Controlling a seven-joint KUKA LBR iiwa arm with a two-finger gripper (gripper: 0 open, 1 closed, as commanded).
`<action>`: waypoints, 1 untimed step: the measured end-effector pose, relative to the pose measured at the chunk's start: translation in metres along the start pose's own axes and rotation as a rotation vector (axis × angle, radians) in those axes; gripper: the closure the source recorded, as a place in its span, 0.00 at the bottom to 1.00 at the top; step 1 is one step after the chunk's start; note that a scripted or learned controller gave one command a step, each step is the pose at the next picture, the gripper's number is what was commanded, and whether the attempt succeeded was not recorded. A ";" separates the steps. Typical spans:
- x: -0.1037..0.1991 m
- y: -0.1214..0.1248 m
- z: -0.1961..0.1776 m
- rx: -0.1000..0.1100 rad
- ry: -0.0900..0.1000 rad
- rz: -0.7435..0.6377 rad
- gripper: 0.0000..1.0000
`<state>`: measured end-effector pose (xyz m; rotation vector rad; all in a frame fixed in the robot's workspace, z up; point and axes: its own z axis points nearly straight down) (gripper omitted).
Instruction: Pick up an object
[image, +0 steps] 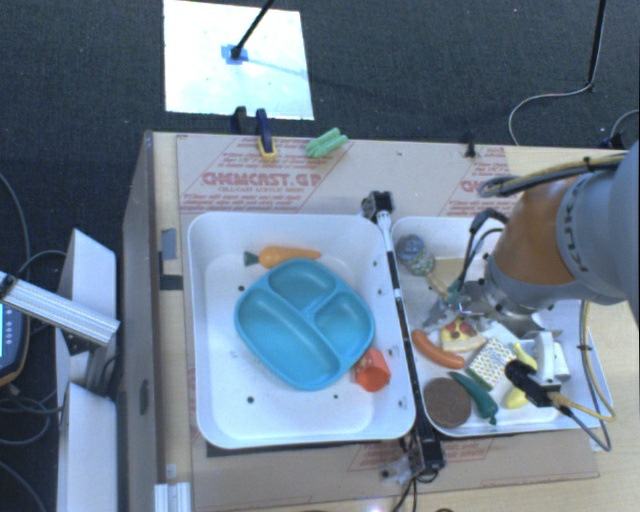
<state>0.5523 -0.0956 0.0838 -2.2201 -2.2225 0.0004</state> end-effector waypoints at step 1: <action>-0.004 0.101 0.004 0.044 0.011 -0.008 0.00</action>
